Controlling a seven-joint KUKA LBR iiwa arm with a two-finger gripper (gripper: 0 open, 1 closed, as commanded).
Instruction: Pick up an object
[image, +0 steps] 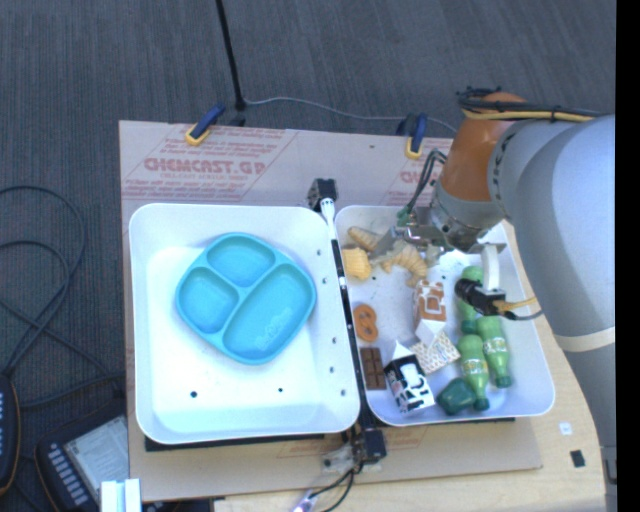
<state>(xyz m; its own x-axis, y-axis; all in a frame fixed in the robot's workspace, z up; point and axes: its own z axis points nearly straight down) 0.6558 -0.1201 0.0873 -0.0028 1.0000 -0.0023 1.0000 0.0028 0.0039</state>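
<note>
My gripper (412, 234) hangs low over the back of the right bin (530, 400), below the orange band (470, 150) on the arm. It sits just above a tan pastry-like piece (405, 260), with another tan piece (364, 238) to its left. A yellow chunk (357, 264) lies by the bin's left wall. I see nothing held in the gripper.
The right bin also holds an orange-and-white carton (430, 300), a pretzel (366, 322), a chocolate bar (372, 367), a black-and-white box (407, 385), a waffle cracker (437, 352) and green bottles (485, 350). A blue divided plate (246, 296) lies in the left bin (160, 400).
</note>
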